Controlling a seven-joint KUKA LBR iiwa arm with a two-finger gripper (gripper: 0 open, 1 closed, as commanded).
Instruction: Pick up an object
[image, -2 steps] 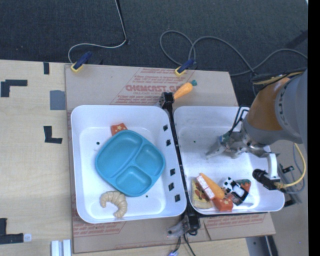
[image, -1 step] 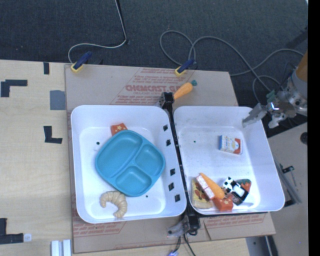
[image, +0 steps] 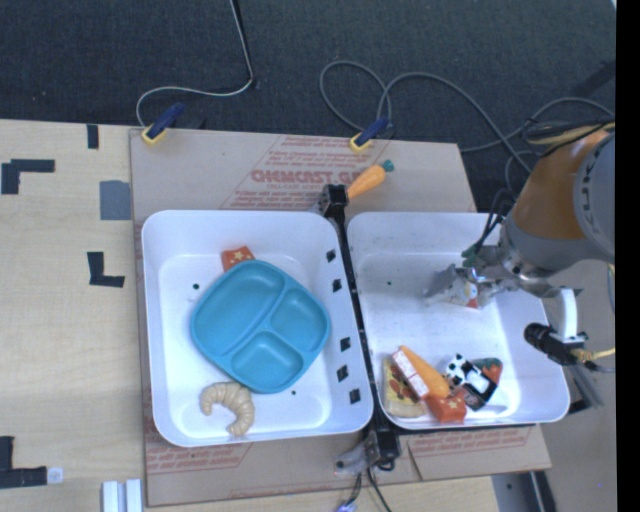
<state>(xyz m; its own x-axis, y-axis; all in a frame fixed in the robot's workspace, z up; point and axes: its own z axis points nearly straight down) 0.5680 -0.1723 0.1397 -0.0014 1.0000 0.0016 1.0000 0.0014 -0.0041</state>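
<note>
Clutter sits mostly in the near corner of the right bin (image: 520, 240): a heap made up of a flat sandwich-like toy (image: 402, 392), a carrot (image: 424, 372), a red piece (image: 448, 407) and a small black-and-white toy (image: 470, 378), all touching or overlapping one another against the front wall. The rest of that bin's floor around the gripper is bare white. The left bin (image: 160, 300) holds a blue divided plate (image: 260, 325) lying flat in the middle, a small red block (image: 238, 258) just beyond the plate's far edge and partly tucked behind it, and a croissant (image: 228, 405) near the front left corner, apart from the plate. A black divider (image: 350, 310) with clips runs between the two bins. Outside them, an orange toy (image: 366, 181) lies on the brown board (image: 200, 170) just past the far end of the divider, and two blue-and-yellow clamps (image: 160, 124) grip the board's far edge, with cables trailing across the dark floor.

The arm (image: 565, 205) reaches over the right bin's far right side, and its gripper (image: 462, 287) is down low near the bin floor in the far half, well apart from the heap of toys. Its tip is a grey blur with a speck of red at it; whether the fingers are spread or closed, and whether anything is between them, cannot be made out.
</note>
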